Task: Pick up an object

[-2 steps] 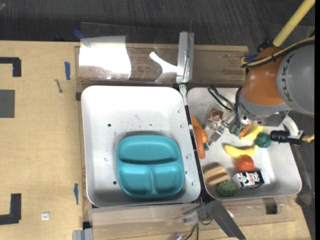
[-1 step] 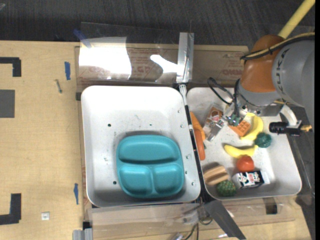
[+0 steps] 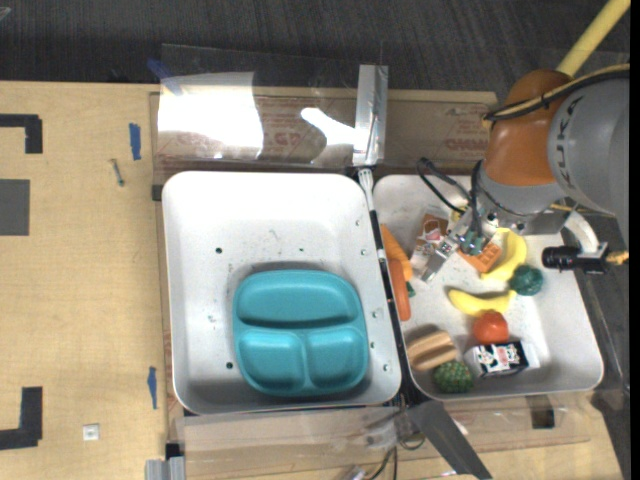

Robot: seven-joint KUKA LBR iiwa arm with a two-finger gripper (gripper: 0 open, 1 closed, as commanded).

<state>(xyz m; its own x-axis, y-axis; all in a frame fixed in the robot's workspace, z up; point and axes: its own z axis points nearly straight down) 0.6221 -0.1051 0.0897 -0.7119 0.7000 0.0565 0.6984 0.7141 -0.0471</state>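
Dark floor (image 3: 250,8) at top, tan wood bench (image 3: 70,268) w/ black markings, blue tape bits

Two bins sat side by side on the bench. Left bin (image 3: 190,208) held a divided tray (image 3: 298,331) toward its near edge. Right bin (image 3: 575,343) held the clutter: carrot (image 3: 398,268) along its left wall, bananas (image 3: 480,298) mid-bin, tomato (image 3: 490,326) just in front of them, carton (image 3: 499,357) nearer still, broccoli (image 3: 453,376) near front edge. Gripper (image 3: 440,253) was down behind the bananas.
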